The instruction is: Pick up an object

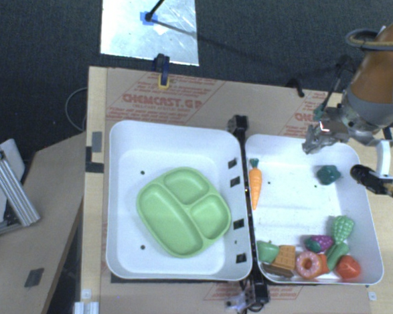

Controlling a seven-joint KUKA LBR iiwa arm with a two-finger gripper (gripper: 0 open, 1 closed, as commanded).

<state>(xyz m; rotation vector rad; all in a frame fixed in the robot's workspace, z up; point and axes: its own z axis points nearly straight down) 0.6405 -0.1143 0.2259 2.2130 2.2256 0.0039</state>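
— Where the arm comes in at the upper right of the frame, what is the gripper [313,145] doing?

— It hangs over the top edge of the right bin [288,193], fingers pointing down and left. They look close together with nothing between them, though at this size I cannot tell for sure how wide they stand.

— And the things to pick from?

— Nearest is a dark teal lump [328,173], just below and right of the fingertips, apart from them, lying on the bin floor in its upper right part. A toy carrot [254,182] lies along the left wall of that bin, leaf end up. The rest crowd the lower right corner — a green corn cob [342,228], a purple piece [318,243], a pink doughnut [308,264], a red tomato [349,267], a waffle-like brown block [284,260] and a green piece [266,250] to its left.

— The other bin?

— The left bin [124,181] holds a green divided plate [182,211], three compartments, sitting near its middle.
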